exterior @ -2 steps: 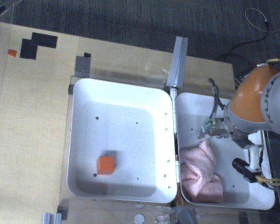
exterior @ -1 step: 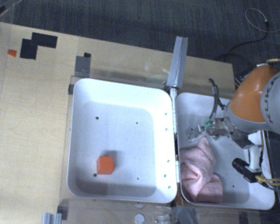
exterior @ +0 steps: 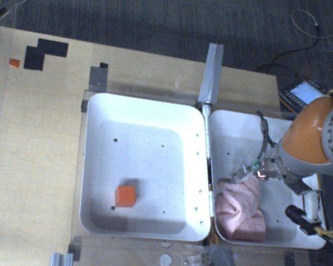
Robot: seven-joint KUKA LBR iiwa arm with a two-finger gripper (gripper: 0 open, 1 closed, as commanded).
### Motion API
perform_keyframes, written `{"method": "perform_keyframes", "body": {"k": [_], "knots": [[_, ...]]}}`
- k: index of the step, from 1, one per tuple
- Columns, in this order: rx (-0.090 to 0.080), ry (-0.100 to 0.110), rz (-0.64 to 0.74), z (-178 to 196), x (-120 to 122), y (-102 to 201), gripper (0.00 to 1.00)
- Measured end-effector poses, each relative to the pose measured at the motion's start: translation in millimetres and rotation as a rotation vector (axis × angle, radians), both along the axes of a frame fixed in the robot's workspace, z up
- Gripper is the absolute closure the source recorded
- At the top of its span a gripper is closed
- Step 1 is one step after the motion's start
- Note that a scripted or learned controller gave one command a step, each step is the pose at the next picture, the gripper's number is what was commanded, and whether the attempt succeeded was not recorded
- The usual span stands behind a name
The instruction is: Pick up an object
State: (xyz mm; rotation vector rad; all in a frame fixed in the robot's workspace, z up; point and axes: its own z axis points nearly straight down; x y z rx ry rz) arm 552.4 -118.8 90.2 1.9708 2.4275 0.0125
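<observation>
The pink cloth (exterior: 240, 209) is lying bunched in the right bin (exterior: 238, 135), toward that bin's near edge and against the wall it shares with the left bin (exterior: 105, 116), and it is sitting closer to the camera than anything else on the bench. The gripper (exterior: 260, 170) is hanging low over the right bin, just beyond the cloth's far upper corner and seemingly touching or almost touching it; whether it is clenched, released or grasping fabric cannot be told, since the wrist and its orange band are covering that part. From the gripper, the cloth is lying toward the near edge of the right bin and slightly toward the shared wall, with its long axis running roughly from the gripper down to the bin's near rim. An orange block (exterior: 125, 196) is resting in the left bin, well apart from the right bin's cloth and across the shared wall, so the cloth is judged the likelier target. Dark lettering is showing on the arm's grey casing beside the orange band, but it is cut off and cannot be read.
</observation>
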Motion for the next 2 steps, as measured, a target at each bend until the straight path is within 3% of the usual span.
{"method": "perform_keyframes", "body": {"k": [1, 2], "knots": [[0.005, 0.002, -0.197, -1, 45, 31, 0.0], [0.0, 0.0, -0.064, 0, -11, -8, 0.0]]}}
